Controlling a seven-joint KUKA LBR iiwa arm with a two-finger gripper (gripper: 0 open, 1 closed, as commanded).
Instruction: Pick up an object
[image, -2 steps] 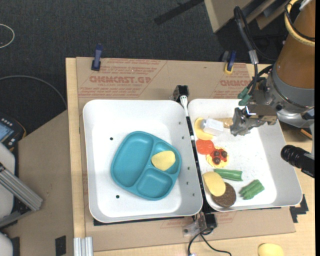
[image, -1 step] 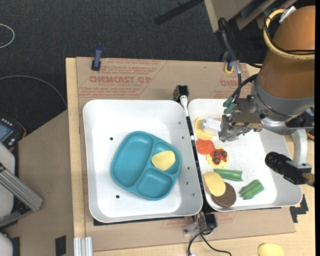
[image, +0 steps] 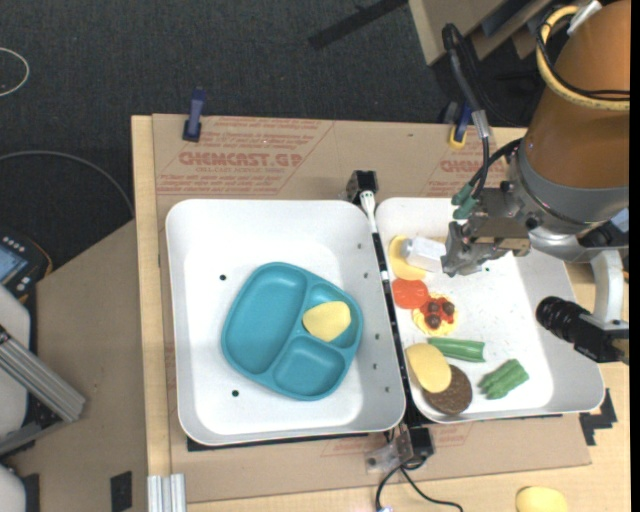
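Dark carpet surrounds the bench (image: 300, 150), whose cardboard top carries two shallow white bins side by side.

End effector (image: 462, 262): it hangs over the upper left part of the right bin (image: 530, 330), low above the items there. Whether it is spread or pressed together cannot be told; the dark mechanism hides the tips, and no item shows between them.

Directly beside the end effector, on its left, lies a small white block (image: 424, 251), partly over a yellow piece (image: 405, 266). Either is the nearest candidate for the pick.

Below these, in order down the bin's left side:
- an orange-red piece (image: 410, 292)
- a yellow disc with dark berries (image: 438, 314)
- a green pod (image: 458, 349)
- a pale potato-like piece (image: 430, 367) resting against a brown round (image: 452, 391)
- a second green pod (image: 503, 378) near the lower right corner

Left bin (image: 200, 300): it holds a blue divided plate (image: 265, 330), with a yellow lump (image: 326, 320) in the plate's right compartment. This is well apart from the end effector.

Step in hand, as a judgement: approach or descent onto the white block and yellow piece; the grasp itself is not confirmed.

Next move, as a judgement: centre over one item, not the overlap of two, close on it, then lift straight up clear of the bin wall. The crowded left side leaves little room, so a neighbouring piece could be nudged or caught along with the target
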